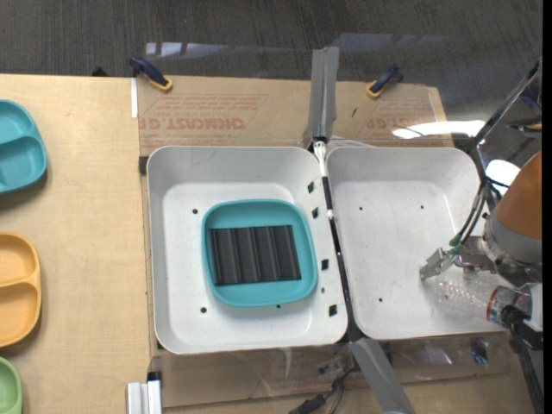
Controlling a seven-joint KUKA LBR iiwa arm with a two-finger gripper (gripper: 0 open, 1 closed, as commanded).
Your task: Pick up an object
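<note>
A clear plastic bottle [463, 294] with a reddish end lies on its side in the right white bin [388, 222], near that bin's front right corner. My gripper [436, 266] reaches in from the right and sits low over the bottle's left end, close to it or touching it. The grey wrist with its orange band [522, 210] is just behind it. In the left white bin [177, 257] rests a teal tray [259, 295] holding a dark grey ridged insert [256, 254].
The raised wall [332, 231] between the two bins runs down the middle. On the wooden table to the left lie a teal plate [17, 158], an orange plate [15, 287] and a green one [5, 388]. Cardboard [224, 115] with clamps lies behind the bins.
</note>
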